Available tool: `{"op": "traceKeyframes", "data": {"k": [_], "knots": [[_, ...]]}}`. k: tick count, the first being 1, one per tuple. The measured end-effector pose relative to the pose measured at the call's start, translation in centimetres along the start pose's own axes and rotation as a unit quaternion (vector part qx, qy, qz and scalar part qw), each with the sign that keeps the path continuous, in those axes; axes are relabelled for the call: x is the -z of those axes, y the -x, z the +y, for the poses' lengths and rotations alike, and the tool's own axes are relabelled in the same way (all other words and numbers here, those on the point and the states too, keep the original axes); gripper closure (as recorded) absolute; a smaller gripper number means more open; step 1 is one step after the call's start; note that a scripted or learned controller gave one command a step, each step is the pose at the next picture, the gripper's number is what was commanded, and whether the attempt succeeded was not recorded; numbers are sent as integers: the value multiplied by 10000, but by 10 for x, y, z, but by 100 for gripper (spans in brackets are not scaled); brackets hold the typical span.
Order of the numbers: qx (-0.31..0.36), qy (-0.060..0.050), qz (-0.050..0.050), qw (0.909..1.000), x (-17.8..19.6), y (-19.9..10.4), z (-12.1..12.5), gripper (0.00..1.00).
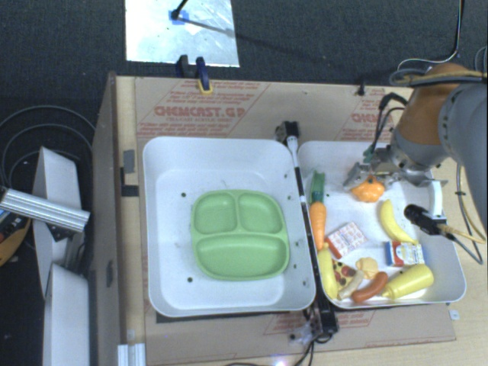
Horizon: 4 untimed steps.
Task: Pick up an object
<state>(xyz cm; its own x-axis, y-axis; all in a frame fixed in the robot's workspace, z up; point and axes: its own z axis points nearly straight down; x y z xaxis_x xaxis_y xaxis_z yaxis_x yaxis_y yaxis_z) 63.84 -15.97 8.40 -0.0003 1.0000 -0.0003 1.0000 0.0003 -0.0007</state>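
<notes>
The right bin (333, 155) holds toy food. An orange fruit (368, 192) lies near its far side, with a banana (394, 222) just right of it. A carrot (317, 219) with a green top lies along the bin's left wall. My gripper (369, 176) hangs directly over the orange. Its two grey fingers stand apart, one at each side of the fruit's top. The orange rests on the bin floor, and I cannot tell if the fingers touch it.
A red-and-white packet (348, 239), a blue carton (404, 254), a yellow bottle (410, 280), a sausage (370, 288) and a pizza slice (347, 274) crowd the near end of the right bin. A green divided plate (240, 232) lies in the left bin (171, 204).
</notes>
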Motion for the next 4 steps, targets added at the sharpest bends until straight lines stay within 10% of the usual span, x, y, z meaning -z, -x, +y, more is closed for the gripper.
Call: {"op": "traceKeyframes", "data": {"k": [1, 2, 3, 4], "knots": [[1, 43, -11, 10000, 75, 9, -13, 0], [27, -4, 4, 10000, -2, -12, -1, 0], [24, 27, 1, 10000, 13, -11, 0, 100], [55, 39, 23, 10000, 106, -98, -51, 100]]}}
